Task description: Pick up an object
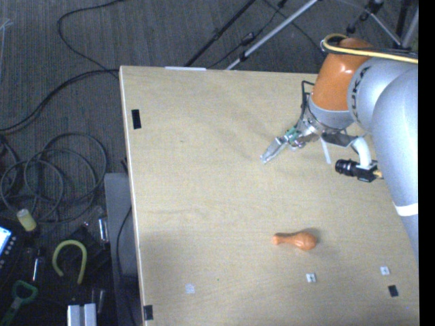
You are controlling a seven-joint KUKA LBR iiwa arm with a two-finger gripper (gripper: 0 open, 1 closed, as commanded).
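Note:
An orange pear-shaped object [296, 240] lies on its side on the light wooden bench top [204, 182], toward the front right, with its narrow end pointing left. My gripper [270, 154] hangs over the bench farther back, slanting down and to the left from the orange wrist band [334, 80]. It is well apart from the orange object, roughly a hand's length behind it. Nothing shows at the gripper's tip.
The bench's left edge runs down from the back corner [121, 68]. Beyond it, cables [47, 175] and a yellow-green hook [69, 257] lie on the dark floor. Small black and white markers [310, 277] dot the front of the bench. Tripod legs [285, 19] stand behind.

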